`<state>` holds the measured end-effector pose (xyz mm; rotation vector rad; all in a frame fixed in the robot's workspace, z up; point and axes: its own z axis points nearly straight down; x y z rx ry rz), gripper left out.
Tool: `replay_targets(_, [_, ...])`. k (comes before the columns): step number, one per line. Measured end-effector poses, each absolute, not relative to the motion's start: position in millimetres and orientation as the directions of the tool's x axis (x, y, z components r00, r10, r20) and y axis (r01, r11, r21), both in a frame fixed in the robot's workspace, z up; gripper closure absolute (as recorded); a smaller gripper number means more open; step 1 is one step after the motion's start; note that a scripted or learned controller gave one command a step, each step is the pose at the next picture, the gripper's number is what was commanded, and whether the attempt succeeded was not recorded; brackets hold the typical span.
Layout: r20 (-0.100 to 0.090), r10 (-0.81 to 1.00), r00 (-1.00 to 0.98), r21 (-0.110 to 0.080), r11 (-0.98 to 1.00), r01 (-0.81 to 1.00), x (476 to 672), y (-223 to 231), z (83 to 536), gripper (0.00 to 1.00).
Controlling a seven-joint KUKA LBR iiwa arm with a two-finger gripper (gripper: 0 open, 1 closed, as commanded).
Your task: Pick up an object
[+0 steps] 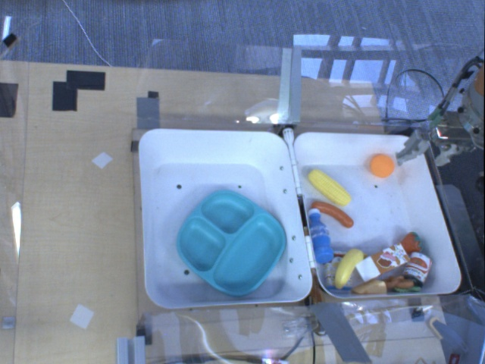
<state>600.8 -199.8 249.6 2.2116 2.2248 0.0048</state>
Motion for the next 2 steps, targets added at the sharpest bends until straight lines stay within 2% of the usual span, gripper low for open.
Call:
replay_targets(1, [0.000, 0.998, 0.060, 0.003, -0.060, 0.998, 550.0, -190, 105, 0.00])
replay_targets(2, [0.004, 0.920, 0.392, 0.010, -0.392, 0.920, 603.0, -119, 88, 0.00])
